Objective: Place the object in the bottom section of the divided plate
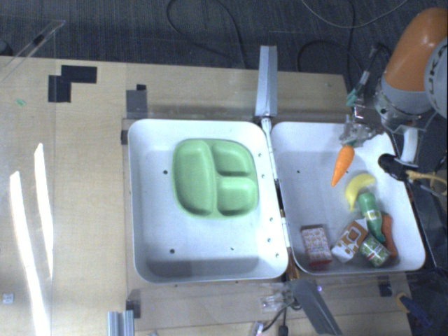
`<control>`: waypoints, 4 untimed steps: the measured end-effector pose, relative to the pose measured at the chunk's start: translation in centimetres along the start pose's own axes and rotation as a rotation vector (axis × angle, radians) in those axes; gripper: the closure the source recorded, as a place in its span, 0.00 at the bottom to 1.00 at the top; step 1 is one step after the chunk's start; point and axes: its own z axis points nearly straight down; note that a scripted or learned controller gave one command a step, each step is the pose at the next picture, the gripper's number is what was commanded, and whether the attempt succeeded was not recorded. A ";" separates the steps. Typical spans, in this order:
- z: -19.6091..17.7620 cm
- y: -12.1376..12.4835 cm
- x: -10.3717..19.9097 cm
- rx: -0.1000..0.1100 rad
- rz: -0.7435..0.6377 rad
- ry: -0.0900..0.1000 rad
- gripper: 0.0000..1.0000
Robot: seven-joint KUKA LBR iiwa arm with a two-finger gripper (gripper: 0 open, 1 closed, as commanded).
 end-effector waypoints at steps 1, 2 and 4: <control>-0.7 1.2 7.2 -0.002 -0.278 0.001 1.00; -3.6 -0.8 18.8 0.000 -0.192 0.002 1.00; 3.1 -6.0 32.2 0.001 -0.577 0.002 1.00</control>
